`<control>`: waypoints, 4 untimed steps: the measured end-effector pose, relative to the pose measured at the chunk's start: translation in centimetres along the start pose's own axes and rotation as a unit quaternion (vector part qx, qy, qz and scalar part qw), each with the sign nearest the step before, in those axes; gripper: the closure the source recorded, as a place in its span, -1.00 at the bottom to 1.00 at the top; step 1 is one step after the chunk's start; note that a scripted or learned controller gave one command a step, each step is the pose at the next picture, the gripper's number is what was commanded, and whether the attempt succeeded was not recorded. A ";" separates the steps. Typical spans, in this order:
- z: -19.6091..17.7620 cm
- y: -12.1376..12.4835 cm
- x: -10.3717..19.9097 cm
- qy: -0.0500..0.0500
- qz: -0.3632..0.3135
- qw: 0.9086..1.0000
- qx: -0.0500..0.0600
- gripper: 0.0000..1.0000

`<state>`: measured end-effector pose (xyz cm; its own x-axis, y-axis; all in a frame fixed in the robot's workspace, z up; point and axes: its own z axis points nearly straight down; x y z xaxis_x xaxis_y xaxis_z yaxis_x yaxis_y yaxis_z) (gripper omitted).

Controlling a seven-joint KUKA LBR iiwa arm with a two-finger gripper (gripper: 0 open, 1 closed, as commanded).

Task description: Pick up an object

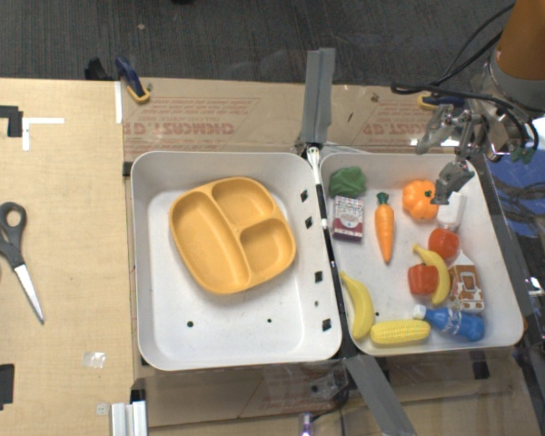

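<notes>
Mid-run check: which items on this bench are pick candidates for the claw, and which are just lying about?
Part of the job, all in the right bin:
claw, orange pumpkin, carrot, green toy, red carton, two bananas, corn cob, red pepper, blue bottle.

Lying about:
yellow divided plate in the left bin, scissors, blue clamp.

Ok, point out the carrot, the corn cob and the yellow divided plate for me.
carrot (385,230), camera view, middle of its orange body.
corn cob (400,332), camera view, middle of the yellow cob.
yellow divided plate (220,252), camera view, floor of its large left compartment.
</notes>
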<state>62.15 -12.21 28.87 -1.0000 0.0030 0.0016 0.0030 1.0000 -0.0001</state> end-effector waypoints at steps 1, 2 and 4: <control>14.3 2.9 -1.2 0.000 0.009 1.000 0.000 -1.00; 19.8 0.5 2.1 -0.001 0.021 1.000 0.000 -1.00; 9.2 -7.0 -1.4 -0.002 -0.062 0.998 0.000 1.00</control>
<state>63.47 -19.24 19.67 -0.9927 -0.1208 -0.0023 -0.1208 0.9927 0.0002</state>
